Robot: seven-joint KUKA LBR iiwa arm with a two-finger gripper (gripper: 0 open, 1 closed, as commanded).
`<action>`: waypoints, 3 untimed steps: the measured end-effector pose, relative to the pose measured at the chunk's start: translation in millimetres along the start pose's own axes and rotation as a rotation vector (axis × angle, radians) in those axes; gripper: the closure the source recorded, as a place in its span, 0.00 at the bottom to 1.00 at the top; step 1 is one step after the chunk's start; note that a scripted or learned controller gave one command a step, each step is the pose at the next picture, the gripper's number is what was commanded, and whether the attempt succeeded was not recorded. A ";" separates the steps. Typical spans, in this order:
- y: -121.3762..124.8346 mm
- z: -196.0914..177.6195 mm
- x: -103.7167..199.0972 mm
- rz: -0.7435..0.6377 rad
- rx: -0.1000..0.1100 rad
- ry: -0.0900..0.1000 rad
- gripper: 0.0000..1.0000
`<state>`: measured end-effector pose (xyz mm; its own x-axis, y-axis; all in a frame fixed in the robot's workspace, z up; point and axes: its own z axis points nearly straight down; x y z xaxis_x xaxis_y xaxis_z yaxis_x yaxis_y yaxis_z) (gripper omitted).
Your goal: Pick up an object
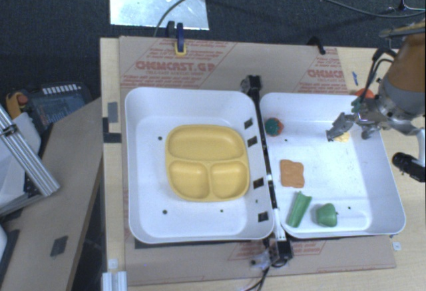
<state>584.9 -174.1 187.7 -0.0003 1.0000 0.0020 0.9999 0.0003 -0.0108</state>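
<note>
Right bin [379,170] on the desk [219,56]: teal-and-orange ball [273,126] far left, orange flat piece [291,173] centre, green cylinder [299,209] and green pepper [326,215] near edge, small yellow item [342,138] far right. Claw [339,126] just above the yellow item, finger spread unclear. Left bin [143,150]: yellow divided tray [205,162].

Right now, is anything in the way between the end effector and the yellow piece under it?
Nothing visible. The end effector hangs over the right bin, right by the yellow piece. The ball, orange slab and both green items lie apart.
</note>
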 end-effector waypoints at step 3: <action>11.0 90.1 0.7 -0.002 -0.010 -0.002 0.00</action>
<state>595.0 -173.2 97.5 -0.0024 1.0000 0.0000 1.0000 0.0024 -0.0012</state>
